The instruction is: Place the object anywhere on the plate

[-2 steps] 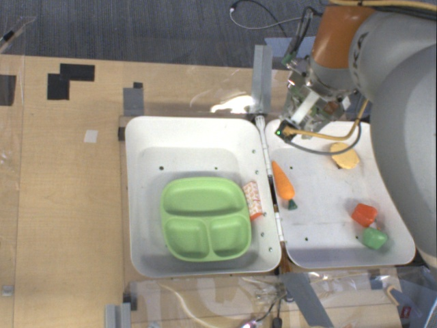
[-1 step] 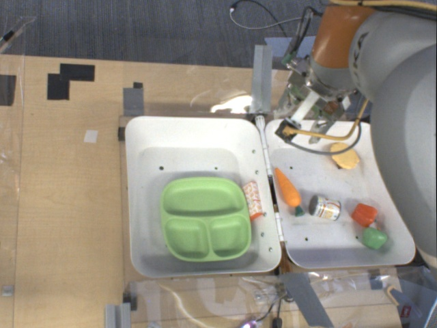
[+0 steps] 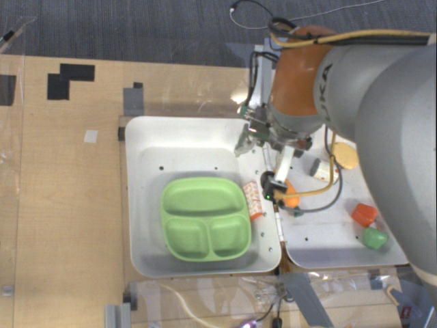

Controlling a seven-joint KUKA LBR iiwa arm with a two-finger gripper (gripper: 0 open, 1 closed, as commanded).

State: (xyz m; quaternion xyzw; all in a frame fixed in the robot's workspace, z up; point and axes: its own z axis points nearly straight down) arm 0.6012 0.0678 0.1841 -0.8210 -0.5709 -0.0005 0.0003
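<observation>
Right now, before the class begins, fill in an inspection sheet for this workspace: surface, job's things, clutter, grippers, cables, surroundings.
Surface: left bin and right bin, both white, side by side on a wooden bench.
Job's things: green plate with three compartments, nothing on it, in the left bin; small orange-and-white packet beside its right rim, off the plate.
Clutter: in the right bin, an orange piece, a yellow piece, a red piece and a green piece.
Grippers: gripper above the left bin's far right corner.
Cables: black cable looped on the floor.
Surroundings: dark carpet; black marks on the bench.
</observation>
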